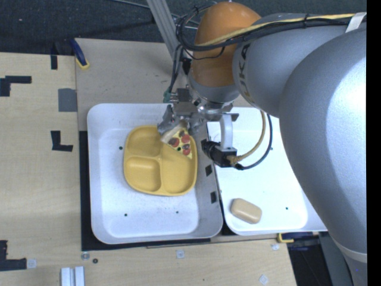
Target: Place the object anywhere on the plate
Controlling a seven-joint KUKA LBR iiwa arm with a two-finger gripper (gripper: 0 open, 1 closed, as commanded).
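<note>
I see my gripper (174, 126) pinching a pizza-slice toy (180, 141) over the yellow divided plastic plate (158, 162). A tan bread-like block (245, 210) lies in the right white bin (280, 177).

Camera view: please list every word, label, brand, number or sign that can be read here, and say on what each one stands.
No text can be read with certainty.
Dark letters run down the grey arm housing beside the orange band: cut off and too blurred to read.
Yellow plate, white bins, tan block: no writing seen.
</note>
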